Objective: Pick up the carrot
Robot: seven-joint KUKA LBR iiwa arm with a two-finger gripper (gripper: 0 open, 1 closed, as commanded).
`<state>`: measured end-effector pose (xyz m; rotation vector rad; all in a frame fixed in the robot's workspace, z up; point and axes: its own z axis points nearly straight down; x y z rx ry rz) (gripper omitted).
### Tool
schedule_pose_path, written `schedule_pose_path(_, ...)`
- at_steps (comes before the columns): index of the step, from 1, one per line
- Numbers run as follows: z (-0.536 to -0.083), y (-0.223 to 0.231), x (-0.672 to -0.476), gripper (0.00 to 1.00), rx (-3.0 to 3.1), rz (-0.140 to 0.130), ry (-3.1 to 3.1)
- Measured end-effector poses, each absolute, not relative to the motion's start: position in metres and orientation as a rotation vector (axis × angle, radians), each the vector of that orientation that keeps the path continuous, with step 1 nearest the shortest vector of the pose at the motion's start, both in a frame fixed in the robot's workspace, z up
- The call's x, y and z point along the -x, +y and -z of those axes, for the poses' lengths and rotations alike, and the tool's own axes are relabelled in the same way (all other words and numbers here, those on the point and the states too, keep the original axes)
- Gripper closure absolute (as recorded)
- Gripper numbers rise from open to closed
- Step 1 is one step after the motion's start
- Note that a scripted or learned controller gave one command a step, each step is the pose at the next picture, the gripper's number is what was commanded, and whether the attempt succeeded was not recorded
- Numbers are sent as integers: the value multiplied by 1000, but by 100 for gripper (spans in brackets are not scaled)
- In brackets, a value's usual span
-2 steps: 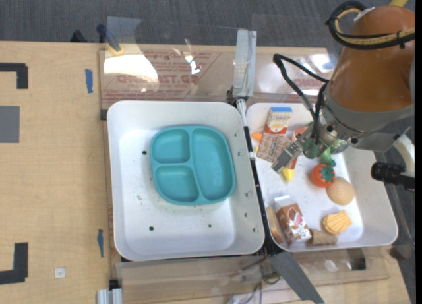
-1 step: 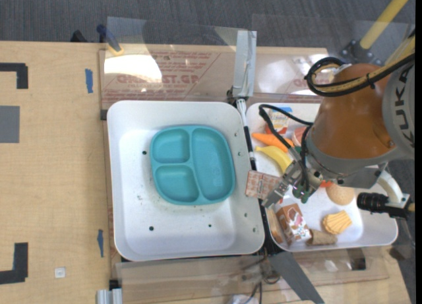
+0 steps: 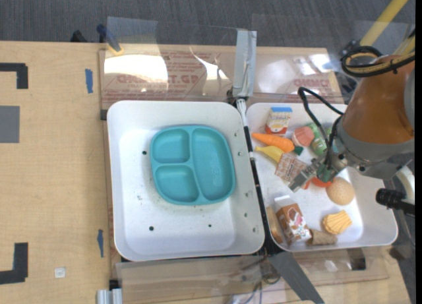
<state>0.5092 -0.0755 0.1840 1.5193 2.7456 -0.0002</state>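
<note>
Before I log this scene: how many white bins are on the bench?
2. The left bin holds a teal divided plate; the right bin holds the carrot among other toy foods.

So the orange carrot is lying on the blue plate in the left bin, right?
Not quite. The carrot is orange, but the camera view shows it lying in the right bin, near the wall between the two bins and next to other toy food. The blue plate sits in the left bin with no carrot on it.
</note>
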Motion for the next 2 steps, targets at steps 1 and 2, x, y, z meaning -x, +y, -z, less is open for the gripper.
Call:
schedule_pose_path(1, -110, -116, -484, 100, -1878, 1, 2522)
schedule_pose_path(2, -92, -107, -498, 100, -2070, -10, 2352)
